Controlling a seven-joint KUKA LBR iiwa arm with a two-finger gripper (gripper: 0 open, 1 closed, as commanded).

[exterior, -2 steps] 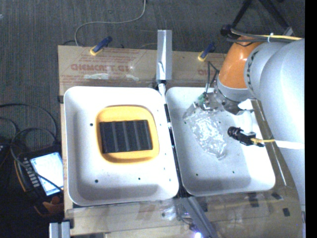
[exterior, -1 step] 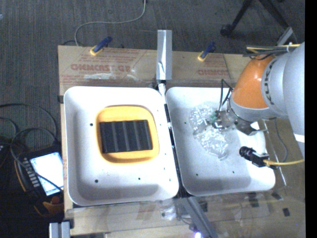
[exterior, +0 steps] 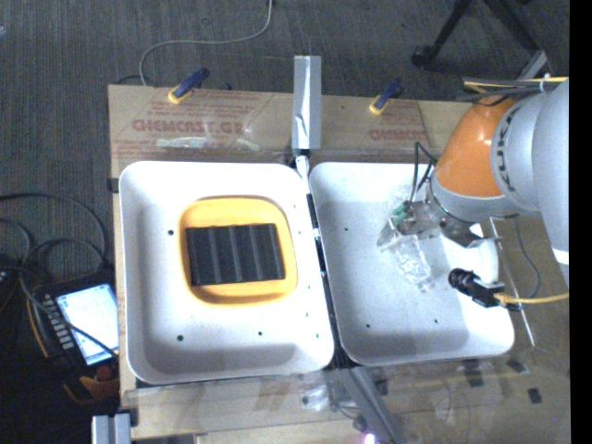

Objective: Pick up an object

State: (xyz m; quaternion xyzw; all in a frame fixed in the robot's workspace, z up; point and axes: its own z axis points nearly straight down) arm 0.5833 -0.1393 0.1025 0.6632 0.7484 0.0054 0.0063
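A yellow-orange tray-like object with a black ridged centre (exterior: 236, 251) lies flat in the left bin (exterior: 148, 202). In the right bin (exterior: 361, 313) a small clear plastic item (exterior: 407, 252) lies near the middle. My gripper (exterior: 412, 222) hangs low over the right bin, just above the upper edge of that clear item; whether it touches the item cannot be made out. The grey arm with its orange band (exterior: 472, 169) reaches in from the right and hides the bin's upper right corner.
A black plug-like part on a yellow cable (exterior: 470, 285) sits over the right bin's right side. A metal post (exterior: 306, 100) stands behind the seam between the bins. Two blue-and-yellow clamps (exterior: 188, 84) (exterior: 387, 95) hold the back board.
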